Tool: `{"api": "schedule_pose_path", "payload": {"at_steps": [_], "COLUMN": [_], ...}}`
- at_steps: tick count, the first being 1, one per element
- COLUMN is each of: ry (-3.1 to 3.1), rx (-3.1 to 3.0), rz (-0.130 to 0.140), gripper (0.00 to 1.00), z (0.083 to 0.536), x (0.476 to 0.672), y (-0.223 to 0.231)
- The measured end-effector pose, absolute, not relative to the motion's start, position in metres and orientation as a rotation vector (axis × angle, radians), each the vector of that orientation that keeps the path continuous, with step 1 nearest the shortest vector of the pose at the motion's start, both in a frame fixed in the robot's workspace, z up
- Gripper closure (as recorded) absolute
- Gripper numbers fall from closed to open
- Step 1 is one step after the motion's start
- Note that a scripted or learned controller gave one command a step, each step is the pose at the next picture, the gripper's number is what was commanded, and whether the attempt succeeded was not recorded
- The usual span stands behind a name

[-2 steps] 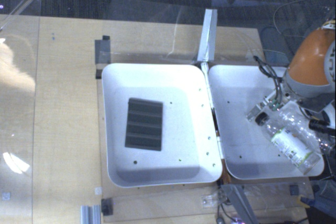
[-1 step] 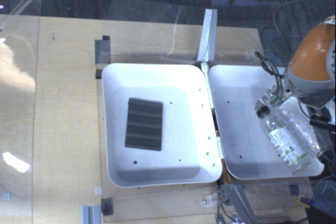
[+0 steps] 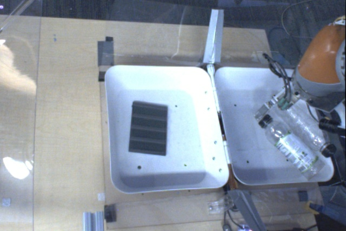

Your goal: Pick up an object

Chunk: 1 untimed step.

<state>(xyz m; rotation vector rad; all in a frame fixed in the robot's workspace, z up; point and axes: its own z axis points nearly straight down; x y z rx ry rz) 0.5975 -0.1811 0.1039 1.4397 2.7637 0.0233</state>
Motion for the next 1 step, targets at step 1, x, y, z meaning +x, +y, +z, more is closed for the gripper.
{"api": "schedule_pose_path", "payload": {"at_steps": [1], "ry": [2.796], "rx": [1.401], "rz": [0.01], "gripper": [0.0], "z": [0.0898], "x": [0.5918], "y": [-0.1599]}}
